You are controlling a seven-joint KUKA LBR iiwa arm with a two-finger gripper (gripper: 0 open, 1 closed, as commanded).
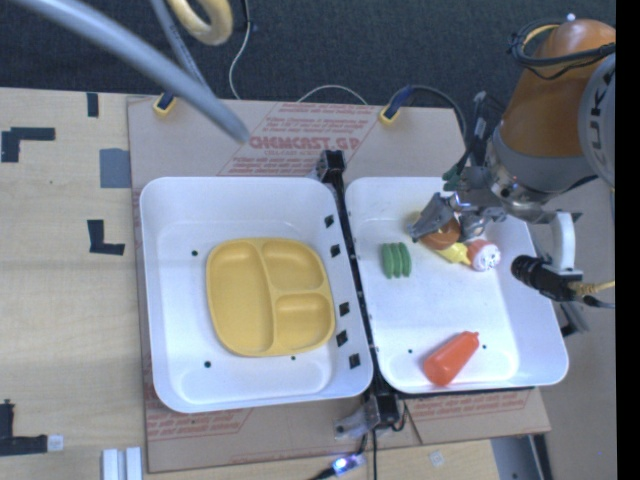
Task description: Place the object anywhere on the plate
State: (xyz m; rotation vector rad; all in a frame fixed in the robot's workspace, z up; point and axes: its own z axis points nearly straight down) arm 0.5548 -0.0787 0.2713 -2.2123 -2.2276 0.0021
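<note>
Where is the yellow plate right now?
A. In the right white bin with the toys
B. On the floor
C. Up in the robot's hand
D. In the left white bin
D. The yellow plate with its three sections lies flat in the left bin, while the green toy and orange toy lie in the right bin.

Robotics lab: KUKA arm (560,88), bench w/ white bins (160,268), loose cables (430,96).
</note>
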